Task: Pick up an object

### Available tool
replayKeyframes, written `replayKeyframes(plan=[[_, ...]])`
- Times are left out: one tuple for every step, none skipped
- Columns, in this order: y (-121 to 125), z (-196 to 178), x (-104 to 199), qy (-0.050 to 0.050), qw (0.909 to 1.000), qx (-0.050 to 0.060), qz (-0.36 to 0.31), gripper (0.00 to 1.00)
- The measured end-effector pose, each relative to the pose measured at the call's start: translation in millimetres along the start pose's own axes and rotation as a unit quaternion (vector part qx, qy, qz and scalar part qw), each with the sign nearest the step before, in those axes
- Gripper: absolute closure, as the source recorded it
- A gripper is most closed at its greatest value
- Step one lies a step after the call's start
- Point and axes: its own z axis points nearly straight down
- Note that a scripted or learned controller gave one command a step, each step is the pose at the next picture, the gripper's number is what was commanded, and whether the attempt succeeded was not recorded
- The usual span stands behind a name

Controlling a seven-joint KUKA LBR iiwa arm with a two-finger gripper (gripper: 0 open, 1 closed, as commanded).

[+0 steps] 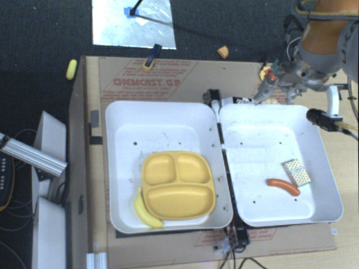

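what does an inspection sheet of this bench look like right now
surface: two white bins side by side, left bin, right bin, on a cardboard sheet
job's things: yellow divided tray and banana in left bin; sausage and patterned packet in right bin
clutter: yellow piece, small tan piece, foil sheet on the dark floor
gripper: gripper above right bin's far rim, nothing held
cables: wires at bottom left
surroundings: dark carpet
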Motion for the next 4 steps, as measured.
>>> replayKeyframes(plan=[[-52.1,22.6,-46.6,0.0,1.0,0.001,0.001,0.0],[-100.6,76.1,-82.3,0.0,1.0,0.001,0.001,0.0],[-146.9,149.0,-88.1,0.0,1.0,0.0,0.001,0.0],[-174.7,118.4,-107.1,0.0,1.0,0.0,0.001,0.0]])
